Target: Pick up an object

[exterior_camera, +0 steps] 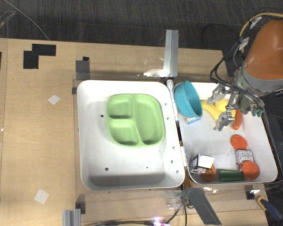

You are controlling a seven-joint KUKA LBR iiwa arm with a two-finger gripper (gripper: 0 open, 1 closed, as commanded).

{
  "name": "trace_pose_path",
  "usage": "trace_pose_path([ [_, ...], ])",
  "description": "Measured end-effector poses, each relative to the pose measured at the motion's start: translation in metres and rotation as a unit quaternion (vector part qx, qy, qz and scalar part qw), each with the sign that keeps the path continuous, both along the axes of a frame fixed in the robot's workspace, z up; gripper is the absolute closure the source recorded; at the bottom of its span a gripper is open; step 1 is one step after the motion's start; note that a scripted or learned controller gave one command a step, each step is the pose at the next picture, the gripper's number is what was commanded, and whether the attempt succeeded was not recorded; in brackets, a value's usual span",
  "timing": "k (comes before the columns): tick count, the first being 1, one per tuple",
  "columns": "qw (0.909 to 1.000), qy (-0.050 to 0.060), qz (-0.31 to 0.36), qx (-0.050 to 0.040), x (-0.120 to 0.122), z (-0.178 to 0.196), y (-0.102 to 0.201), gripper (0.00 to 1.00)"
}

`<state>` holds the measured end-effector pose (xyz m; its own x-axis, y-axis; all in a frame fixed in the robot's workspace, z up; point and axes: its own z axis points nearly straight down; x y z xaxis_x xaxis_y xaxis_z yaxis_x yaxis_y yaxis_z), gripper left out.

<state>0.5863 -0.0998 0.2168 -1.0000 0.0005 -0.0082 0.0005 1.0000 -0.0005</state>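
over the far part of the right bin hangs the tool, fingers spread and grasping nothing, just above a yellow banana beside a tilted blue bowl. a green divided plate lies in the left bin.

1. No text, brand, number or sign can be read anywhere in the camera view.
2. Small bottle in the right bin: has a patterned label; print too small to make out.
3. Blue bowl: a pale tag at its lower edge, nothing legible on it.
4. White-topped packet near the bin's front wall: markings blurred, unreadable.
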Motion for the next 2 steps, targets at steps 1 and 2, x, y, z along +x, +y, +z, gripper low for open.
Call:
trace_pose_path([
  [1,0.9983,0.002,-0.059,0.0007,0.016,-0.073,-0.037,0.0],
  [2,0.997,-0.014,-0.076,-0.0014,0.06,-0.117,-0.04,0.0],
])
